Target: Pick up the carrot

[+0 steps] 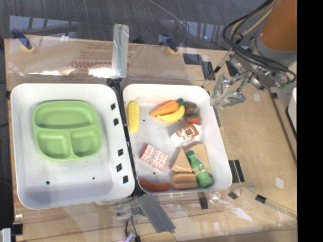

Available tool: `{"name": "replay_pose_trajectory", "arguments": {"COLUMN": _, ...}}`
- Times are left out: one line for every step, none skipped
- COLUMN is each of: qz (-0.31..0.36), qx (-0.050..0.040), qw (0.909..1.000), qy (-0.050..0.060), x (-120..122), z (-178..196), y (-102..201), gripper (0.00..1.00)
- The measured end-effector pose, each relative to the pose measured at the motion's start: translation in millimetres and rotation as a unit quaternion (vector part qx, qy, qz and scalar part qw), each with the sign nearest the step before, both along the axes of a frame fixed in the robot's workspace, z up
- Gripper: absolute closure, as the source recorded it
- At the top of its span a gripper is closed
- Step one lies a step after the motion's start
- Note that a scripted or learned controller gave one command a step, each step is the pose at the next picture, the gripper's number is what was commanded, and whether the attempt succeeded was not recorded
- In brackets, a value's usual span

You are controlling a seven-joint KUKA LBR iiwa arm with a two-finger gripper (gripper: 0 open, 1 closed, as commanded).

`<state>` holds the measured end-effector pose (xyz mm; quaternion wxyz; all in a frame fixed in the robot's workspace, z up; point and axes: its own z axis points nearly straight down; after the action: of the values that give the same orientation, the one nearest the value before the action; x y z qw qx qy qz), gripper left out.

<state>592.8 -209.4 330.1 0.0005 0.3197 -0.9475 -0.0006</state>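
Bench: two white bins (217,135) are borne side by side.
Carrot (165,108): laid in right bin, touching banana (171,116).
Gripper (227,92): held over right bin's far corner, nothing gripped, spread unclear.

Green tray (66,130) in left bin (25,185); corn (133,116), banana (173,116) in right.

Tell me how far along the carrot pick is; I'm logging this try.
Nothing looks done yet. The carrot lies in the right bin, resting against the banana near the far rim. In hand: the claw hangs just outside that bin's far right corner, carrying nothing. Left: move over the carrot, descend, grasp and lift it.
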Motion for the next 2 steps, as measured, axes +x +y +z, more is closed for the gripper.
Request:
{"name": "replay_pose_trajectory", "arguments": {"qz": 0.110, "qx": 0.0001, "qw": 0.9939, "qy": 0.000, "x": -73, "z": -33, "y": 0, "gripper": 1.00}}
{"name": "replay_pose_trajectory", "arguments": {"qz": 0.325, "qx": -0.0028, "qw": 0.9456, "qy": -0.005, "x": -72, "z": 50, "y": -1, "gripper": 1.00}}
